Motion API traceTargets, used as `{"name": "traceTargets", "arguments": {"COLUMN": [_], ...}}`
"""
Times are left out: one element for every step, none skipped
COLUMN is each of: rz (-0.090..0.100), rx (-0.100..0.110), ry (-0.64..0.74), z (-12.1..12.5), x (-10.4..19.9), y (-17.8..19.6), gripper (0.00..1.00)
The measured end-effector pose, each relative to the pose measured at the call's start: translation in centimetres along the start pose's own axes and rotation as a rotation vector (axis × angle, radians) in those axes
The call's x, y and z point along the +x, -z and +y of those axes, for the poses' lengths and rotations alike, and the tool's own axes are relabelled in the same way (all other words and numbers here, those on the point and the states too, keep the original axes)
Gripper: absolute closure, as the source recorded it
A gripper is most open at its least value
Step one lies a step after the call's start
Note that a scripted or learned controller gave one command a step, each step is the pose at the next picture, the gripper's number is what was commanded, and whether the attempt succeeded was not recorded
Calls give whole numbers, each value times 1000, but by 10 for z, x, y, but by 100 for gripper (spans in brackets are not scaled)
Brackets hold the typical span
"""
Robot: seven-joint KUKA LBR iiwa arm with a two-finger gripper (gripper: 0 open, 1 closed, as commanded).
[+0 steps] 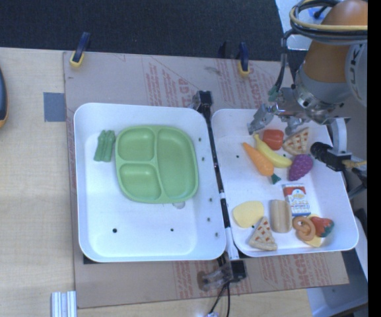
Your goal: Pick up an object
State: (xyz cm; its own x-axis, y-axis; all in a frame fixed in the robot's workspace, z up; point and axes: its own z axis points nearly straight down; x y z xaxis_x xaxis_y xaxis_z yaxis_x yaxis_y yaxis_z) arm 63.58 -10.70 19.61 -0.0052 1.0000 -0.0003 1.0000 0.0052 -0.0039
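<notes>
Gripper (pixel 284 119): we see it at the right bin's (pixel 329 248) twelve o'clock edge — whether it is apart or together we cannot tell.
Tomato (pixel 273 138): small, red, rounded, just under the gripper, touching the banana (pixel 273 153).
Neighbours: orange carrot (pixel 259 160) at seven o'clock of the tomato, waffle piece (pixel 296 141) at three o'clock, purple grapes (pixel 300 167) beyond.
Left bin (pixel 91 210): we see a green divided plate (pixel 157 163).

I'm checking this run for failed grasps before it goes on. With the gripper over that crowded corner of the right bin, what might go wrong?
1. The tomato, banana, carrot and waffle piece lie packed together below the gripper, so it may nudge or pinch two at once.
2. The grapes sit beside them near the right bin's far side and could get pushed against its wall.
</notes>
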Motion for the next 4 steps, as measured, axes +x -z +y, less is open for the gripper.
{"name": "traceTargets", "arguments": {"rz": [-1, -1, -2, 3], "rx": [9, -3, -1, -10], "ry": [-3, 3, 3, 7], "z": [0, 20, 19, 13], "x": [-37, -9, -12, 74], "y": [-111, -104, -93, 3], "gripper": [0, 0, 100, 100]}}
